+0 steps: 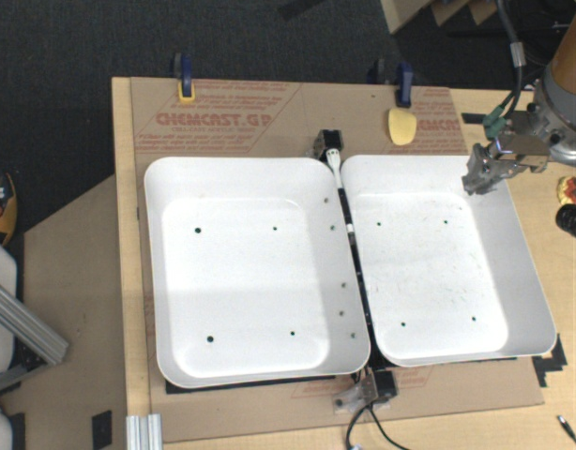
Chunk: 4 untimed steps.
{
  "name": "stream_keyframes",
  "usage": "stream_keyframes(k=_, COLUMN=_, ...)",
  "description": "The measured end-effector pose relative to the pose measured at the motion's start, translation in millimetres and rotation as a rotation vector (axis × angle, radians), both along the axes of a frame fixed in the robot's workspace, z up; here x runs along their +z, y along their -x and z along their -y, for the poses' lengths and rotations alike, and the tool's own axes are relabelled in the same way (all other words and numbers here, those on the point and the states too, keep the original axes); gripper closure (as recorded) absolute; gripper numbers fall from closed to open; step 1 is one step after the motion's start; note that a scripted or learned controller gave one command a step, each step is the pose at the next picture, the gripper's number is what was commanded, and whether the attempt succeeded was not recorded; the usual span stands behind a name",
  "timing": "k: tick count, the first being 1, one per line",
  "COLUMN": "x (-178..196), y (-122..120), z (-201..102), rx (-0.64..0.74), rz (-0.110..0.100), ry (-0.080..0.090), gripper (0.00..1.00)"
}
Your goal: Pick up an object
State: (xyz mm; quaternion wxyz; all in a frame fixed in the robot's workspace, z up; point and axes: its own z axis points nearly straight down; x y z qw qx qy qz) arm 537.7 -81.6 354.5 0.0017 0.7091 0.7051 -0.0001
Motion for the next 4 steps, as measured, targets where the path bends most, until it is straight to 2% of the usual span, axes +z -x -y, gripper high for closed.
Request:
stream_keyframes(k=1, x=-92, y=-14, z=-62, rx=0.01, rz=-0.009, ry=-0.004, gripper=1.0)
stream_keyframes(k=2, x=48, y=-25, z=-101, rx=0.011, rz=0.015, ry=-0.004, gripper=1.0)
stream_keyframes(k=3, x=-43, y=-57, z=-131, rx=0.009, rz=-0.011, ry=-0.003, gripper=1.0)
stream_keyframes(k=4, x=-25, y=-46, z=-118, rx=0.005, rz=-0.001, ry=-0.003, gripper=1.0)
